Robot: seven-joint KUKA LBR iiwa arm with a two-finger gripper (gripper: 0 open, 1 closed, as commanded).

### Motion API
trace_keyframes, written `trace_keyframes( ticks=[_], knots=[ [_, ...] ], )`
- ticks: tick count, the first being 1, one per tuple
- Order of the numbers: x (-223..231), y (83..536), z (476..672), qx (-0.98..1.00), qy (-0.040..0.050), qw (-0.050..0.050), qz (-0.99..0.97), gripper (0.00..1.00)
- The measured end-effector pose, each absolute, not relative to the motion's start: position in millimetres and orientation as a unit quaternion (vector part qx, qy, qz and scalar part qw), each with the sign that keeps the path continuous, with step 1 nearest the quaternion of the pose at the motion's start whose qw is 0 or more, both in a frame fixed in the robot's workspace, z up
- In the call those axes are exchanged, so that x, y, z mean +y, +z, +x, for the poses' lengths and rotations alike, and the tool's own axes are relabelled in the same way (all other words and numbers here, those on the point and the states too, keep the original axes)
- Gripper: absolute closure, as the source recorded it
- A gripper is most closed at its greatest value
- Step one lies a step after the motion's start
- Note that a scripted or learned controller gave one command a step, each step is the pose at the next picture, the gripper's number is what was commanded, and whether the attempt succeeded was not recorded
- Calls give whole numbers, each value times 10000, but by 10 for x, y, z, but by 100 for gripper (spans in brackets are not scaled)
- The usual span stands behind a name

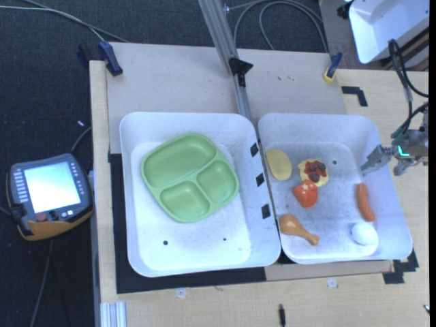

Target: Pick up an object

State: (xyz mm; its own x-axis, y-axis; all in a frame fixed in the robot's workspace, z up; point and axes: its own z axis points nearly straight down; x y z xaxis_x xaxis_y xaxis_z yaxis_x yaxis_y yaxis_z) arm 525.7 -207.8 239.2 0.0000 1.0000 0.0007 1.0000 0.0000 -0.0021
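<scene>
Hovering at the right edge of the right bin [398,213], the gripper [387,159] sits over the rim with nothing between its fingers; whether they are spread or closed, cannot tell, too small and partly cut off. Arm barely enters from the right, so this looks like an approach or start pose, not a grasp.

Candidates all lie in the right bin: a pale yellow oval piece [278,164] near the divider, a yellow-and-red toy food [314,171] beside it, a red-orange pepper-like piece [306,194] just below that, a tan drumstick [298,228] toward the front, an orange sausage [365,201] near the right wall, and a white egg [364,234] in the front right corner. Items are spread apart, probably so any one can be grabbed without bumping neighbours.

Sausage is nearest the gripper, likely the easiest target.

Left bin [133,203] holds a green divided plate [189,177], lying flat. A pendant with lit screen [48,195] rests off the surface [170,73] at left.
</scene>
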Motion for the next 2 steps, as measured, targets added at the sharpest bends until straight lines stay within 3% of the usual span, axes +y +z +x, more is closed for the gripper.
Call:
trace_keyframes(
  ticks=[1,2],
  knots=[
    [-2078,2400,5263,-7073,-1,1,-7069,0],
    [-2115,1963,5210,-7069,8,28,-7073,0]
  ],
)
